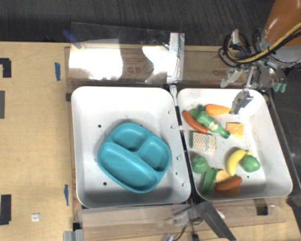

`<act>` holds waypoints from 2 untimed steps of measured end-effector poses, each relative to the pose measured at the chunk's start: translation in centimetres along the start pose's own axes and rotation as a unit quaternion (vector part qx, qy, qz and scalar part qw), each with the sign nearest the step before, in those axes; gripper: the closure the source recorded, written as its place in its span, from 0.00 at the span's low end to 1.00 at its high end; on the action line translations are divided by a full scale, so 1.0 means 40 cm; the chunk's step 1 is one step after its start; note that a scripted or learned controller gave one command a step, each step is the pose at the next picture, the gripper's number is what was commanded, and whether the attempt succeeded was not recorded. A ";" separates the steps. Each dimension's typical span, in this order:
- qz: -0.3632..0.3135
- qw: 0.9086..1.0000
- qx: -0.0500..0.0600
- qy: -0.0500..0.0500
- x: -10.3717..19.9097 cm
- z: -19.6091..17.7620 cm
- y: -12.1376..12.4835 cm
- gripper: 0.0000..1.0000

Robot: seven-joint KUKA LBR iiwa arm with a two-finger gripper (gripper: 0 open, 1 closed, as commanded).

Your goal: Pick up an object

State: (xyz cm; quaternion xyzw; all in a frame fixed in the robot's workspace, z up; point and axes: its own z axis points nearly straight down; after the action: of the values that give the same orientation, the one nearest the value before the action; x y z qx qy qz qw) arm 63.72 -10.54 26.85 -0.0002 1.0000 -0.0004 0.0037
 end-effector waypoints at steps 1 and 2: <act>0.001 1.000 -0.001 0.006 0.123 0.333 0.003 0.00; 0.023 1.000 0.001 -0.006 0.037 0.424 0.011 0.00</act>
State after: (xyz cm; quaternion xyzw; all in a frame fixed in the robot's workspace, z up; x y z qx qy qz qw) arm 62.35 -10.11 9.90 0.0230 0.9997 -0.0009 0.0101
